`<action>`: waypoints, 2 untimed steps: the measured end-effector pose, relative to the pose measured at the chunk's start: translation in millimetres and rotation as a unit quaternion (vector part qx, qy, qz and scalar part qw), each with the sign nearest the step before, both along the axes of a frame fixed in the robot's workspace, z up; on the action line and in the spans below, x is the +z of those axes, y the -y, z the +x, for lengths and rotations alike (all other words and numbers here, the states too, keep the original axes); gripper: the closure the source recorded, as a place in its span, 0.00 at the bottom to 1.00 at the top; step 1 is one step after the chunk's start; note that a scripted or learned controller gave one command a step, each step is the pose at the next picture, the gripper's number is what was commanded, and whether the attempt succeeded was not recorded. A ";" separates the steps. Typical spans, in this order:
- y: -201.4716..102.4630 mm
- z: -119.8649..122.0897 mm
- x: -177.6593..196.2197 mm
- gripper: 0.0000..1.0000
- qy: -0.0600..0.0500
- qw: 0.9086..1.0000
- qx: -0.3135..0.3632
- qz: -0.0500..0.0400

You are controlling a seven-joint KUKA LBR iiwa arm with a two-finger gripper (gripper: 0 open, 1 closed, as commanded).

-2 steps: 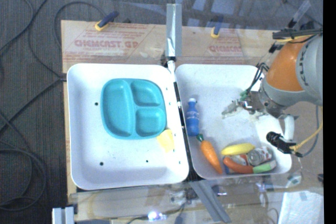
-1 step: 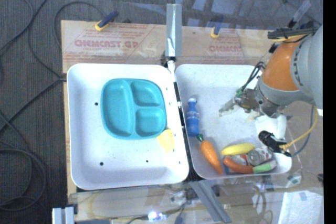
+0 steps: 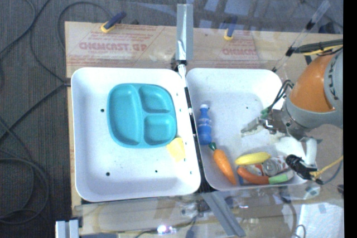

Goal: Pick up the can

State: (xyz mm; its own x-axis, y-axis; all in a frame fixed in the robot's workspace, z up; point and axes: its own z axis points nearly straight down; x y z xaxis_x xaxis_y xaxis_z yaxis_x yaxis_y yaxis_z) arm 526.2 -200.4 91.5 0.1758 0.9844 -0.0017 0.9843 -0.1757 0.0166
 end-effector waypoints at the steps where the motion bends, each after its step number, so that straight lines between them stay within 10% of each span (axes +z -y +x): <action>1: 0.1 -21.9 0.9 0.00 0.003 0.997 -0.076 0.005; 2: 3.9 -40.3 6.0 0.00 -0.008 0.998 -0.069 0.006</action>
State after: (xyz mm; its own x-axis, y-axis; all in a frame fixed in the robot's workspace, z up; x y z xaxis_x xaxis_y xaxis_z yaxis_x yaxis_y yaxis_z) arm 486.0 -204.2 97.4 0.3104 0.9506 0.0066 0.9506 -0.3104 -0.0026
